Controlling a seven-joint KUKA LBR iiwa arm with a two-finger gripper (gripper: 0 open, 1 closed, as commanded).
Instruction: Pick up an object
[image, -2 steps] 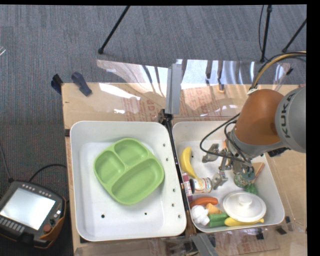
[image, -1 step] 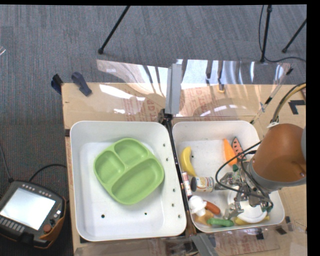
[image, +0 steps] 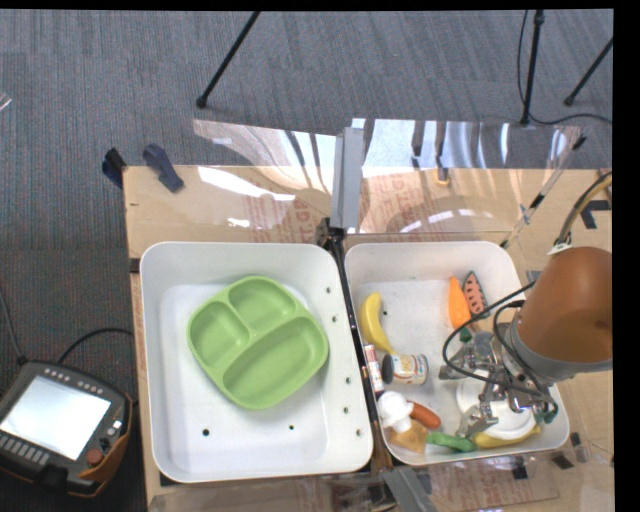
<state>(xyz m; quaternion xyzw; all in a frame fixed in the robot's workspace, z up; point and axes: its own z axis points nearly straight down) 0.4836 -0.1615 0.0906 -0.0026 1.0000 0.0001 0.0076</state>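
The right bin (image: 430, 256) holds a yellow banana (image: 374, 322), an orange slice-shaped toy (image: 460, 300), a small lying jar (image: 407, 369), a white-topped toy (image: 393, 406), a red-orange sausage (image: 426, 415) and a green pod (image: 451, 441). A small white dish (image: 515, 427) with a yellow piece (image: 494, 438) sits in its near right corner. My gripper (image: 500, 404) hangs low over that corner, right above the dish, with cables around it. The orange wrist band (image: 566, 310) hides part of the bin's right side. I see nothing lifted.
The left bin (image: 160, 300) bears a green divided plate (image: 258, 340). A metal divider (image: 345, 185) and a clear panel stand behind the bins. A handheld screen unit (image: 55, 420) lies on the floor at lower left.
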